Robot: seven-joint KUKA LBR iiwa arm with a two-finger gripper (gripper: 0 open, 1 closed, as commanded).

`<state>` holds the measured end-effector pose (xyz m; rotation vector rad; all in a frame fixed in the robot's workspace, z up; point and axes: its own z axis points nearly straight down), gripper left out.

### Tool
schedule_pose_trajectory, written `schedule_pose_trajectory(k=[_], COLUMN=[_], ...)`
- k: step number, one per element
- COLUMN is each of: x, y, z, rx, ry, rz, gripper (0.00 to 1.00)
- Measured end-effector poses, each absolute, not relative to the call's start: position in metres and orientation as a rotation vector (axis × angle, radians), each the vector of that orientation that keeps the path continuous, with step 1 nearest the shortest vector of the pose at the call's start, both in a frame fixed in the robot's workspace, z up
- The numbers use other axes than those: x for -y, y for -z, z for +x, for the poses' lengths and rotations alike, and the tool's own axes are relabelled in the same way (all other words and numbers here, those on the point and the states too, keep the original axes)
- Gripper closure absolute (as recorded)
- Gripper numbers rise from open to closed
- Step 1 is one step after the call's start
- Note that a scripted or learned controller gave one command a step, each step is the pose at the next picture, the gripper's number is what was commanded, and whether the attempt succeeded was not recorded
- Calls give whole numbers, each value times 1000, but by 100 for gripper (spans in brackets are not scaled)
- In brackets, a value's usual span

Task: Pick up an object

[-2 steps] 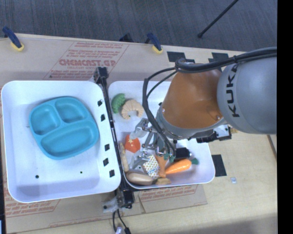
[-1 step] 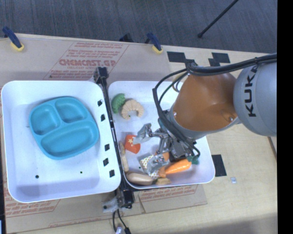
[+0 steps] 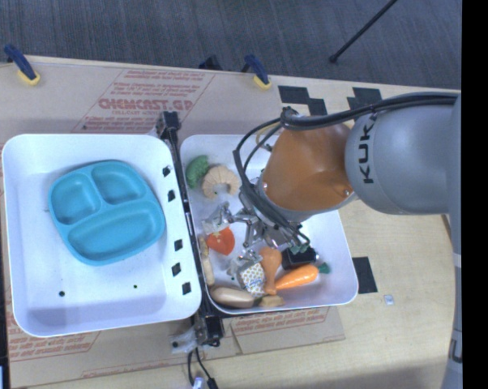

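Nearest the bottom edge of the right bin (image 3: 341,241): a tan bread-like piece (image 3: 232,297), an orange carrot (image 3: 297,278), a patterned object (image 3: 250,276). Just above, the gripper (image 3: 256,241) lowered among toy food beside a red piece (image 3: 220,241); grip state unclear. Farther back, green and cream pieces (image 3: 210,177). In the left bin (image 3: 17,217), a blue divided plate (image 3: 106,211).
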<state>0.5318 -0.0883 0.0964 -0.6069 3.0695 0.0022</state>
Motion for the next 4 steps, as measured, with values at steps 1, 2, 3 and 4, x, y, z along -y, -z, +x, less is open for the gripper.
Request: schedule_pose_trajectory(k=[1, 2, 3, 4], x=[94, 93, 68, 68], y=[-93, -103, -216, -216], z=[503, 503, 492, 492], rx=[-3054, -3057, -3111, -3112], ry=[3, 2, 2, 1], rz=[-701, -701, -424, -422], gripper=[0, 100, 100, 0])
